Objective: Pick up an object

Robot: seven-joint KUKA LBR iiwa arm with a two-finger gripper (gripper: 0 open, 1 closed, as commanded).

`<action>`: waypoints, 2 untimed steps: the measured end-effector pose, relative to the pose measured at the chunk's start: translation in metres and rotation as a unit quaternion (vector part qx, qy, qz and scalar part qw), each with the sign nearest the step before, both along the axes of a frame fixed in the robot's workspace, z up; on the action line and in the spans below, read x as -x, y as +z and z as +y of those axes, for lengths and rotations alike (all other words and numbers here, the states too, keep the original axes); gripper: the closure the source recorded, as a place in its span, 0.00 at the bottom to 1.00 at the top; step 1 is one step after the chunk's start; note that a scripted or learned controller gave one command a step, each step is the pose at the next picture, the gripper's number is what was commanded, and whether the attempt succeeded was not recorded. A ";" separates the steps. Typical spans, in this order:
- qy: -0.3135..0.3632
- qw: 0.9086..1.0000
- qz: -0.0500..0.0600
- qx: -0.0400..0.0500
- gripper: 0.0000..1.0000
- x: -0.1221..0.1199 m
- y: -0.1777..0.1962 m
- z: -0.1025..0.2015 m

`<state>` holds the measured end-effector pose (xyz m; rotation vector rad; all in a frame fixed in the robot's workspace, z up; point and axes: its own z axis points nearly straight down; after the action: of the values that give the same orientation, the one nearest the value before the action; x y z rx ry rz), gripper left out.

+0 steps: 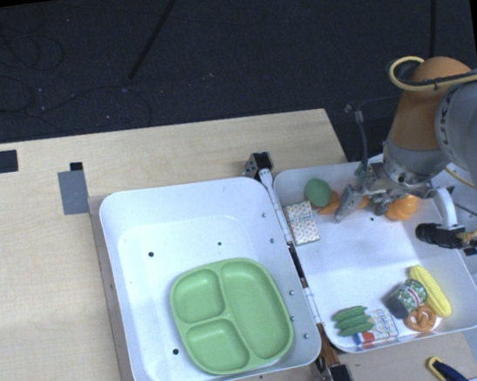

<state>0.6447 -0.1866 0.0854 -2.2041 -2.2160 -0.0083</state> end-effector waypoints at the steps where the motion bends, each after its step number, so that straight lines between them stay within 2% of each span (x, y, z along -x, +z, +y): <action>1: 0.002 1.000 0.000 -0.005 0.00 -0.002 0.019 -0.013; 2: 0.003 1.000 0.000 0.002 1.00 -0.001 0.027 -0.019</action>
<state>0.6454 -0.2057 0.1124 -2.1996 -2.2246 -0.0020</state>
